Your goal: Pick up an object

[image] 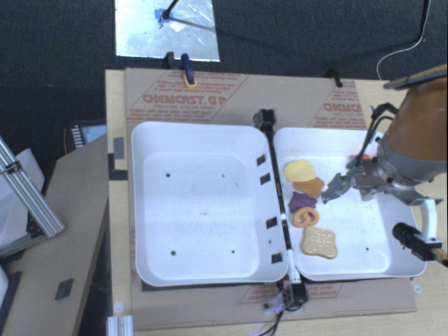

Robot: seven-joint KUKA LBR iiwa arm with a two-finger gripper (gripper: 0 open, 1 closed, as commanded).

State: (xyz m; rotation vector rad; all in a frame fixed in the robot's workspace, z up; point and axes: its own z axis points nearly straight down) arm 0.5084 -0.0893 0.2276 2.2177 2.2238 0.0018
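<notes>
Tool (334, 188) hovering in right bin (364, 257), at three o'clock of orange piece (310, 186); finger state impossible to tell.

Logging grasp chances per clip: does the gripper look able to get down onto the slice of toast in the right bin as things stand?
Probably yes. The toast lies flat and apart from the orange ring, with bare bin floor to its right. The gripper is above the same bin, nothing between them.

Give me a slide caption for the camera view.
Arm's tool poised in the right bin beside a cluster of toy foods.
</notes>
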